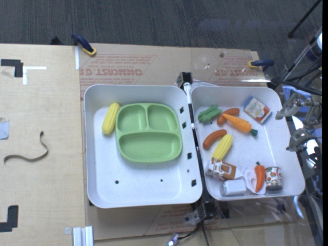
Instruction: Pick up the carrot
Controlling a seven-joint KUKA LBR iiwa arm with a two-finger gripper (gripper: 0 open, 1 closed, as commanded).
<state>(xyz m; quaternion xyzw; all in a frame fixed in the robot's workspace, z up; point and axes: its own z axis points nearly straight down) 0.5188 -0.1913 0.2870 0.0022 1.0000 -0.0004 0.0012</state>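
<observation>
An orange carrot [239, 122] with a dark green stem end lies slanted in the upper middle of the right bin [279, 152]. A second, smaller carrot-like piece [260, 178] with a green top sits near that bin's front right corner. My gripper [287, 129] hovers over the right bin's right rim, to the right of the carrot and well apart from it. Its two grey fingers [290, 108] are spread open with nothing between them.
The right bin also holds a green pod [209, 113], two orange sausages [214, 138], a corn cob [222, 146], a small box [256, 109], a carton [221, 169], a white cup [234, 187] and a can [273, 178]. The left bin [97, 173] holds a green divided plate [149, 132] and a corn cob [110, 118].
</observation>
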